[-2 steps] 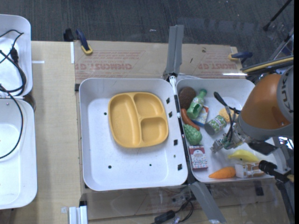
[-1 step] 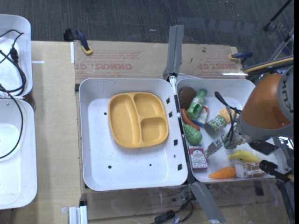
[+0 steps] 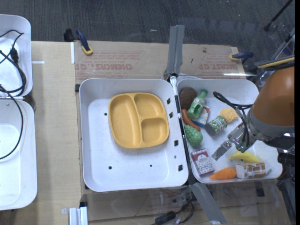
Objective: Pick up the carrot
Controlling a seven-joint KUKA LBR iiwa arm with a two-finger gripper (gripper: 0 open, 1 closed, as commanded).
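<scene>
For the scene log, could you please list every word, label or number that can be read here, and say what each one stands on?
"CHEMCZ" and "GP", red print seen upside down, on the cardboard sheet behind the bins; the rest of that print is too blurred to read.
Red and white carton: label too small to read.
Green bottle: label unreadable.
Green can: label unreadable.
White packet beside the carrot: print blurred.

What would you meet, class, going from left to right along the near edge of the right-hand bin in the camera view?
Red and white carton → carrot → white and orange box, with the banana lying just beyond it.
</scene>
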